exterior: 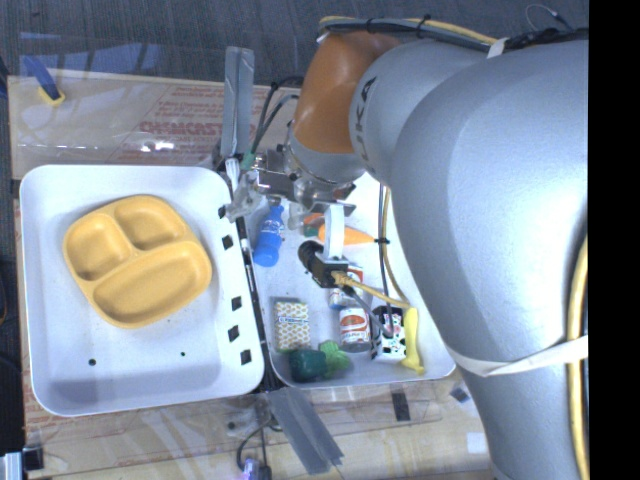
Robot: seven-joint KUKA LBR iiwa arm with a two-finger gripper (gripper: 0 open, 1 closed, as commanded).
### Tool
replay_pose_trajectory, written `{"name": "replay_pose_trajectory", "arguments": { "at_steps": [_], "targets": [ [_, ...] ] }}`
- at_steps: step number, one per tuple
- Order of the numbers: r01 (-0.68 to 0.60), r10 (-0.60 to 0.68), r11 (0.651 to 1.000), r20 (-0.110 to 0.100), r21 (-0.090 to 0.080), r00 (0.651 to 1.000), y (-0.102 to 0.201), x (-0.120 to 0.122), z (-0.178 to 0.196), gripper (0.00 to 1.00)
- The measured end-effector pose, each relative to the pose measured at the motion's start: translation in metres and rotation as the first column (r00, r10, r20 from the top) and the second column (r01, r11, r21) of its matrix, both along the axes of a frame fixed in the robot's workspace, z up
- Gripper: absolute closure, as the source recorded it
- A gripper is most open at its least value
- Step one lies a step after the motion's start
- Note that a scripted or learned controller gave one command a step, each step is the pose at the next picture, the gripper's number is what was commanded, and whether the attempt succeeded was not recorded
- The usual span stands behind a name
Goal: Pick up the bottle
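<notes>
A small blue bottle (267, 240) lies in the right bin (285, 378), close to its left wall, with its paler end pointing toward the back. My gripper (262, 196) hangs right at the bottle's back end, under the orange wrist band. The metal gripper parts overlap the top of the bottle, and I cannot see whether the bottle is between them. The grey arm covers the right side of this bin.
A yellow divided plate (135, 258) lies in the left bin (120, 378). The right bin's front holds a small printed packet (291, 325), a green object (316, 361), a can (352, 326), a black-and-white toy (390, 334) and a yellow piece (411, 348). An orange item (314, 229) lies beside the bottle.
</notes>
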State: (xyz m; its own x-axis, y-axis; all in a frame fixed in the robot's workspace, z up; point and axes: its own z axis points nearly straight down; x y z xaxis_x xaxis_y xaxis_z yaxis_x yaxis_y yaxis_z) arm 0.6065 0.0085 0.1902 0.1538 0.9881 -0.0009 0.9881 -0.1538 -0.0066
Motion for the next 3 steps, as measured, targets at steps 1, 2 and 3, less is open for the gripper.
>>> {"name": "replay_pose_trajectory", "arguments": {
  "at_steps": [1, 2, 3],
  "targets": [
    [-0.105, 0.105, 0.995, 0.0, 0.001, 0.995, -0.033, -0.005, 0.001, 0.0],
    [0.055, -0.055, 0.998, 0.003, 0.0, 0.998, 0.009, -0.026, 0.033, 0.0],
    [-0.19, 0.19, 0.982, 0.001, 0.001, 0.982, -0.056, -0.023, 0.001, 0.0]
  ]
}}
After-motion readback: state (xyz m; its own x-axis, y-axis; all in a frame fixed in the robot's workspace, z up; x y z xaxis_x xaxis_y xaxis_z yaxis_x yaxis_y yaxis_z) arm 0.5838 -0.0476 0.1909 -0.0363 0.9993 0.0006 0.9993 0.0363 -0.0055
